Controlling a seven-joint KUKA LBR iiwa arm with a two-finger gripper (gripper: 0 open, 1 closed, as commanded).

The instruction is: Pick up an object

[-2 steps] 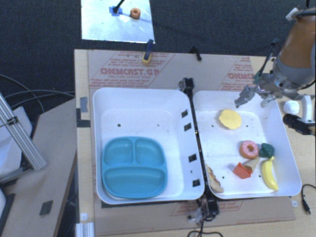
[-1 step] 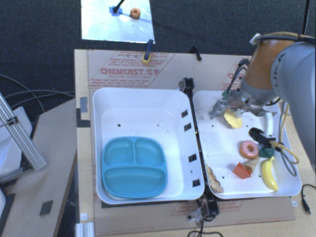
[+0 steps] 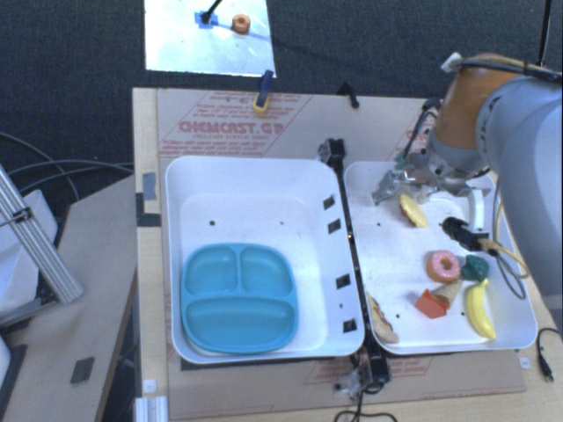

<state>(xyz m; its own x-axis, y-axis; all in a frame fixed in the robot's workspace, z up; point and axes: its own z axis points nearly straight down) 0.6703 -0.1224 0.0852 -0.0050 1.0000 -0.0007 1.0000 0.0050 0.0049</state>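
- Tool [image 3: 393, 185] sits low at the rear of the right shallow white plastic bin [image 3: 387, 258], near its back-left corner. Can't tell from this angle whether it's apart or together. Nothing visibly clamped in it.
- Nearest candidate is the pale yellow oval toy piece [image 3: 411, 209], lying on the bin floor just beside the tool, on the front side. Can't tell if they touch.
- Risk 1: the piece looks low and flat. If the tool closes off to one side or too high, it grabs air or flicks the piece away. The cause would be the offset between tool and piece, plus the thin profile.
- Risk 2: the tool is close to the back wall and to the divider between the bins. A descent off target could hit a wall or press on the floor and shift the bin on the bench [image 3: 229, 121].
- Risk 3: it looks like smooth rounded plastic. Gripped on an edge, it likely slips out on the lift.
- Other options cluster at front right: pink-frosted toy doughnut [image 3: 443, 265], dark green lump [image 3: 476, 268] just beside it, red-orange block [image 3: 431, 304], yellow toy banana [image 3: 479, 309]. They're packed close, so a grab there risks pinching two or knocking neighbours.
- Brown flat slice [image 3: 381, 319] lies against the divider-side wall at the front. The wall blocks one side, so it's a poor pick.
- Left white bin [image 3: 246, 192] holds a light blue divided plastic plate [image 3: 239, 297]. It's broad and flat, likely too wide for the tool.
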